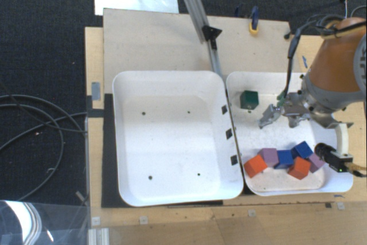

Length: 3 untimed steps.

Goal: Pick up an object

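Note:
The right bin [238,86] holds a dark green cube [249,99] near its back left. A cluster of cubes lies along its front: an orange one [256,165], a purple one [269,156], two blue ones [284,158] [302,150], another orange one [299,168] and a second purple one [316,162]. My gripper [281,119] hangs over the middle of this bin, right of the green cube and behind the cluster. It is open, with nothing between its fingers [267,119].
The left bin [120,123] sits beside it, the two sharing a raised divider [228,129]. A slanted metal pole [195,3] crosses the bench behind the bins. A clamp [253,23] sits at the bench's back edge. Cables trail on the floor to the left.

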Tool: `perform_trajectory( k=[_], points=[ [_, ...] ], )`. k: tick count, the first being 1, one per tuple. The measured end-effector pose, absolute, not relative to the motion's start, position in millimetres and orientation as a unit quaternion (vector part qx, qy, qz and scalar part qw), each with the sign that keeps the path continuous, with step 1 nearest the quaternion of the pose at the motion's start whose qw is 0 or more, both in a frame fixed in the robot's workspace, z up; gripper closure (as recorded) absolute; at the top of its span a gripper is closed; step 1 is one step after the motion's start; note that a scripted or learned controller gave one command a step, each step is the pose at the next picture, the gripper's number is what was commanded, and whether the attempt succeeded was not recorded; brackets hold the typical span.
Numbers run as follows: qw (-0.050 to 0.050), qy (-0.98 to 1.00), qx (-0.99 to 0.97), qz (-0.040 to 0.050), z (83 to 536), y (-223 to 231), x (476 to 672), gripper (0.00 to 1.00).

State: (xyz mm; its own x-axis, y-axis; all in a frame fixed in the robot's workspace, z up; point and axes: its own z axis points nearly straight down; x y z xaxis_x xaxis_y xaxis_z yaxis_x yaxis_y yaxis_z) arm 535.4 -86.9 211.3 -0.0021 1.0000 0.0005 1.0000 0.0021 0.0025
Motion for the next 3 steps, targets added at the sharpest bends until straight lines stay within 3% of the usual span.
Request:
perform_trajectory(
  k=[1, 2, 3],
  points=[
    [0.003, 0.709, 0.705, 0.0014, 189, -123, 646.3, 0.0],
    [-0.001, 0.71, 0.704, -0.0064, 90, -90, 690.2, 0.0],
    [-0.001, 0.707, 0.707, -0.0007, 90, -87, 647.6, 0.0]
  ],
)
